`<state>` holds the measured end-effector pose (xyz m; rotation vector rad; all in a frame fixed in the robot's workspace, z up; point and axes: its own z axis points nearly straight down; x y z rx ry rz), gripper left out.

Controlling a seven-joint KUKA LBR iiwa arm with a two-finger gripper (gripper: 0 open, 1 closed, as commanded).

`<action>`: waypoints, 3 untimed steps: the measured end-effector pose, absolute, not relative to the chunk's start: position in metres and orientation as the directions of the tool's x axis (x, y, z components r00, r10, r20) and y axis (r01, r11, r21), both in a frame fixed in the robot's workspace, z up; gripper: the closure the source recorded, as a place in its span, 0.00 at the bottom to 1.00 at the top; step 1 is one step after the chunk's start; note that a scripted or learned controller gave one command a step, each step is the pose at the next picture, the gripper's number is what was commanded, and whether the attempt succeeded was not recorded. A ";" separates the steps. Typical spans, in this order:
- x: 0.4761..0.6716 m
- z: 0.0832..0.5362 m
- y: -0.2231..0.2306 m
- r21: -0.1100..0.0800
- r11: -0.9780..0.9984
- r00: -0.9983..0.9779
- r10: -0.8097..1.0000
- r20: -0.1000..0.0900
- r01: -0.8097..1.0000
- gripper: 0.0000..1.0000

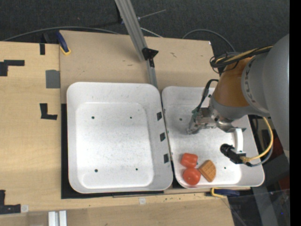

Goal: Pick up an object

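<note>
The arm (244, 86) reaches in from the right, bent down over the right bin (176, 98). Its gripper (194, 127) hangs low near the bin's middle; whether it is spread or pressed together is unclear. Two red pieces (190, 167) and a tan piece (207, 170) lie at the bin's near edge, well apart from the gripper.

Two shallow white bins sit side by side on the tan worktop (117, 55). The left bin (115, 135) has a bare, speckled floor. In the right bin (188, 102), the grey arm (235, 93) with its orange band reaches in from three o'clock, its jaws (194, 126) low over the bin's middle. Toward six o'clock from them lie two red objects (190, 167) and a tan, cracker-like piece (207, 170), close together near the front rim.
</note>
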<state>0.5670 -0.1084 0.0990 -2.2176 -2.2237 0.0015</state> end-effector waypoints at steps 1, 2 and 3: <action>0.570 0.157 -0.117 0.004 0.001 -0.001 1.000 -0.001 1.000 1.00; 0.576 0.207 -0.126 0.004 0.001 -0.001 1.000 -0.001 1.000 1.00; 0.579 0.270 -0.122 0.006 0.002 -0.002 1.000 -0.001 1.000 1.00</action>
